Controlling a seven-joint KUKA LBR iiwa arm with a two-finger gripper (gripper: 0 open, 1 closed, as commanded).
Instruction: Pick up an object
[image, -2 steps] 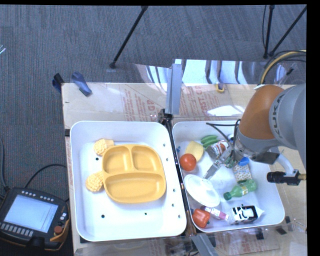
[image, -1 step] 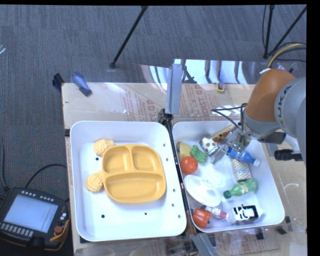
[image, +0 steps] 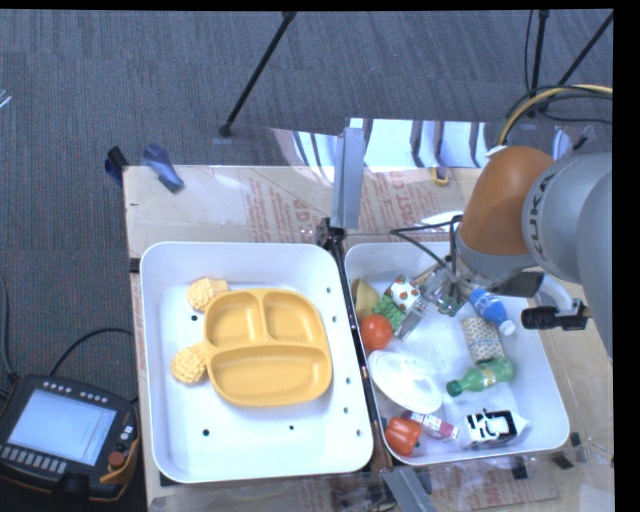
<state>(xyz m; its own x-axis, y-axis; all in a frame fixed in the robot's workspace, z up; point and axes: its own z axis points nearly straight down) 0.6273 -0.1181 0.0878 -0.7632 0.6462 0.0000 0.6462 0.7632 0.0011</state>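
The right bin (image: 552, 385) holds the loose objects. My gripper (image: 420, 310) hangs low over its upper left part, at the end of the grey and orange arm (image: 515, 215). Its tip is just right of a green piece (image: 390, 313) and below a red and white spotted toy (image: 403, 292). A red tomato (image: 376, 332) and a yellow piece (image: 363, 296) lie further left. A white disc (image: 404, 380), a green bottle (image: 482, 377), a blue-capped bottle (image: 490, 307) and a patterned packet (image: 482, 339) lie around it. I see nothing held.
The left bin (image: 165, 400) holds a yellow divided plate (image: 267, 346) and two yellow waffle pieces (image: 205, 293) (image: 188, 364). An orange pepper (image: 403, 434), a small tube (image: 438, 427) and a black and white item (image: 491, 426) lie along the right bin's front. A pendant (image: 65, 430) sits at lower left.
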